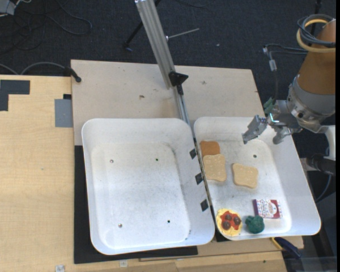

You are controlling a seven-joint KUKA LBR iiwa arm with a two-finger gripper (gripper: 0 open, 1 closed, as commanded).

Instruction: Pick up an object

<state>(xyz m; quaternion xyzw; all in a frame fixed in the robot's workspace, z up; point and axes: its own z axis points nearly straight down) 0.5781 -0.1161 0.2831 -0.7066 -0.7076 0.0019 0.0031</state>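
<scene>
The right bin (289, 169) holds several small items: a brown bread-like piece (209, 148), a tan toast slice (215, 168), another tan slice (245, 175), a red and white packet (267, 208), a green lump (254, 224) and a small yellow plate with red bits (229, 221). My gripper (267, 129) hangs above the bin's far right part, its two fingers spread apart with nothing between them. It is up and to the right of the toast slices, clear of every item.
The left bin (136, 186) sits beside the right one, joined by black clips (196, 166). A slanted aluminium bar (158, 44) rises behind the bins. A wooden table (28, 174) lies to the left, and cables (311, 33) hang near the arm.
</scene>
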